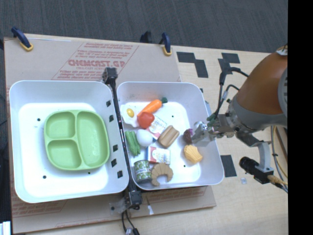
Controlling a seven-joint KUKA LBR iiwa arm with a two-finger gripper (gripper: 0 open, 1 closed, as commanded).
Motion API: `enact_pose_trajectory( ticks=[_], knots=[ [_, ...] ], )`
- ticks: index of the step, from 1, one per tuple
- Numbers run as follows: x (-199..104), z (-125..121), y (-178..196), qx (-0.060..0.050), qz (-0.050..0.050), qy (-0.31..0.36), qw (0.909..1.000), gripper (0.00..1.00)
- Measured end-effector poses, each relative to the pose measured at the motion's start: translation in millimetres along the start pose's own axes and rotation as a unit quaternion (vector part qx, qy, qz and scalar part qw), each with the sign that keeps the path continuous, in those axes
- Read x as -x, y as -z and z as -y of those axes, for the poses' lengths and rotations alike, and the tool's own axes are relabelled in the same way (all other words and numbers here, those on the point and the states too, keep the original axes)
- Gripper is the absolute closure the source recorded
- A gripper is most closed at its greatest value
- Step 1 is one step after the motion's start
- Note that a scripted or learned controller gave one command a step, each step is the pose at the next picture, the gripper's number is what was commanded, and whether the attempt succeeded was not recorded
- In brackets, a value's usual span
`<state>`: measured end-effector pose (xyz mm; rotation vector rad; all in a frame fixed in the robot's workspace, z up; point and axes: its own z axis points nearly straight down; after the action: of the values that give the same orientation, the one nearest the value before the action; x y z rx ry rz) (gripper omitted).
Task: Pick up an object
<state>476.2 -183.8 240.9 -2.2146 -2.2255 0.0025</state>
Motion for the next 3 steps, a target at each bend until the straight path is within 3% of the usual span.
enact_pose_trajectory(
  ticks=[1, 2, 3],
  knots=[
    [18.5, -94.3, -1.1, 0.001, 0.000, 0.000, 1.0000, 1.00],
    [-24.4, -41.5, -7.3, 0.000, 0.000, 0.001, 1.0000, 1.00],
    [-24.5, -42.2, 3.1, 0.000, 0.000, 0.003, 1.0000, 1.00]
  ],
)
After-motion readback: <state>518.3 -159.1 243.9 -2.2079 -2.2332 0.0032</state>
